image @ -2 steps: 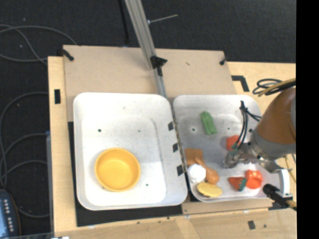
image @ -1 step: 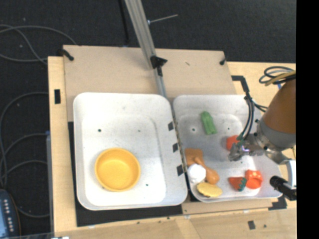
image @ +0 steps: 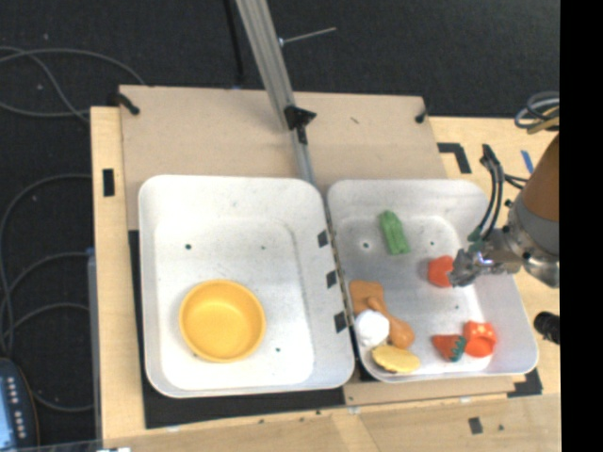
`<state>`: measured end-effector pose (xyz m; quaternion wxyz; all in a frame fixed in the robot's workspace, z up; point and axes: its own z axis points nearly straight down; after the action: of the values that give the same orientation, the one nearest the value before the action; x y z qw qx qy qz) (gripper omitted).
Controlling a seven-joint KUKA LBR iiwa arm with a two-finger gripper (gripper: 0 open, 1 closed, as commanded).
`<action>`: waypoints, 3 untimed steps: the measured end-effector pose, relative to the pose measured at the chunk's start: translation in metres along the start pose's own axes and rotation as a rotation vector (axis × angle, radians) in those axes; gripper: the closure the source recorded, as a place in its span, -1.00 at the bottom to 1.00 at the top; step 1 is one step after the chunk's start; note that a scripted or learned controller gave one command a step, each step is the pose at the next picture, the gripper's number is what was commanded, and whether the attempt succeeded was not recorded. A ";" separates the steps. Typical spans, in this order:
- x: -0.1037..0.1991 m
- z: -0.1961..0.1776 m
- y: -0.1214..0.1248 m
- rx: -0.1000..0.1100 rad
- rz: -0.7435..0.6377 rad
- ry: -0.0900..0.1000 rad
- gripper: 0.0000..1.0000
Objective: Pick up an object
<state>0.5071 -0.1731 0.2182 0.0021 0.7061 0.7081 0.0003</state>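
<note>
Item: red-orange obj [image: 439, 271], R bin [image: 415, 196], mid-right. Gripper [image: 462, 273] touching its right side; I can't tell its state. Also R bin: green pc [image: 394, 233], tomato [image: 474, 340]. L bin [image: 226, 196]: yellow bowl [image: 222, 320].

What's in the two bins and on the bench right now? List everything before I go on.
bowl: 1, yellow, left bin's near part
left bin: 1, white
right bin: 1, white
green piece: 1, right bin, far middle
red-orange piece: 1, right bin, right side, at the gripper
orange piece: 1, right bin, left side
white ball: 1, near-left
yellow piece: 1, near edge
red piece with green: 1, near-right
metal post: 1, grey, behind bins
gripper: 1, from right
</note>
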 end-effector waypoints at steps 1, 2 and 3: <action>-0.001 -0.003 0.001 0.000 -0.003 0.001 1.00; 0.048 -0.012 0.022 0.001 -0.005 0.003 1.00; 0.092 -0.019 0.030 0.000 -0.005 0.003 1.00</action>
<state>0.5369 -0.0812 0.2375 0.0010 0.7044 0.7098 0.0014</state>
